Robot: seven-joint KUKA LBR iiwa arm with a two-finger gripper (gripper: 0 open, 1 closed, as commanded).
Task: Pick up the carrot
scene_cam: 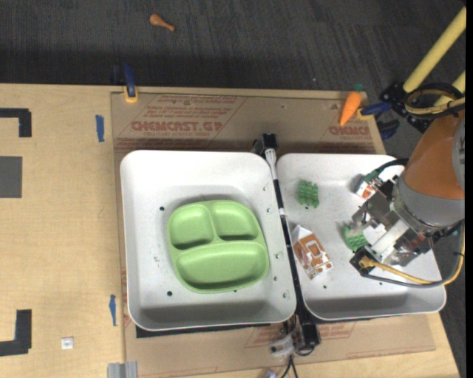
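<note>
The carrot (350,107), orange with a green top, lies on the cardboard bench just beyond the far edge of the right bin (332,295), near a blue clamp. My gripper (367,240) hangs low inside the right bin, over its right half, well short of the carrot. It is next to a small green block (353,238), whose right side the gripper body partly hides. I see nothing of the carrot at the gripper.
A second green block (308,193) and a brown-and-white packet (312,253) lie in the right bin. The left bin (140,221) holds a green divided plate (217,245). A small orange item (161,22) lies on the dark floor at the far left.
</note>
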